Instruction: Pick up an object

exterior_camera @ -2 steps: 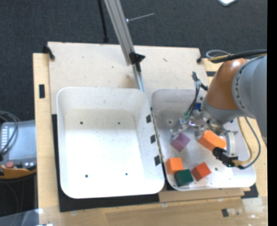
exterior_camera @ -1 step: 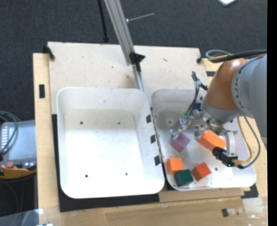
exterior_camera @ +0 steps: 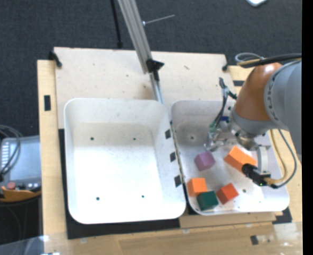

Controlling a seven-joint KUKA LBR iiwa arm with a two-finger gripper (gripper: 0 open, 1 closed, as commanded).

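The left bin [exterior_camera: 119,158] lies well left of the gripper [exterior_camera: 218,140]. In the right bin [exterior_camera: 191,116], a purple block [exterior_camera: 204,160] sits just below the gripper. Further below lie an orange cube [exterior_camera: 197,185], green block [exterior_camera: 208,200] and red block [exterior_camera: 228,192]. An orange block [exterior_camera: 238,157] sits just right. Whether the gripper is clenched cannot be told.

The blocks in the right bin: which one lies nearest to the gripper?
The purple block, just below the gripper; the orange, green and red ones lie farther off.
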